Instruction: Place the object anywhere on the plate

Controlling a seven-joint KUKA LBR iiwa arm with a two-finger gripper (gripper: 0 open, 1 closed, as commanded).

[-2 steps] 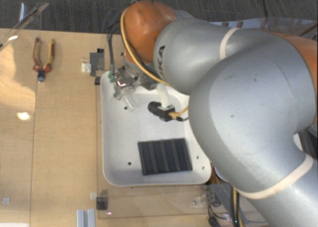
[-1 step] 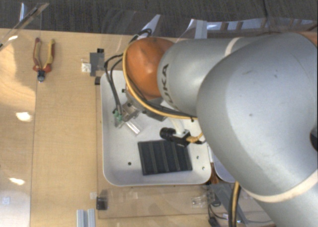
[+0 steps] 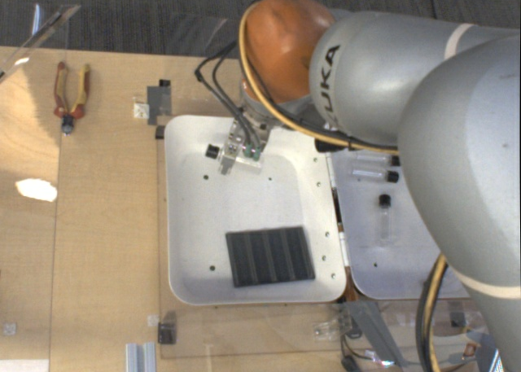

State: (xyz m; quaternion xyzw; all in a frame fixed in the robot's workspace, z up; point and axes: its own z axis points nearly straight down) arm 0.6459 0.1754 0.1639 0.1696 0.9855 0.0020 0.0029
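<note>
Object not confirmed: the gripper (image 3: 238,153), opening not discernible, hangs over the left bin's (image 3: 195,224) far corner, well apart from the black ribbed plate (image 3: 269,255). A candidate small black piece (image 3: 384,199) lies in the right bin (image 3: 366,264). Risk: a release here would likely land on the bin floor, missing the plate.

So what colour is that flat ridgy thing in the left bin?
The ridged plate is dark grey, almost black, seen best in the camera view.

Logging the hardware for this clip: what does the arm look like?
A bulky grey arm with rounded links, black KUKA lettering and an orange band. A yellow cable and black cables loop past the band to a small metal gripper.
</note>
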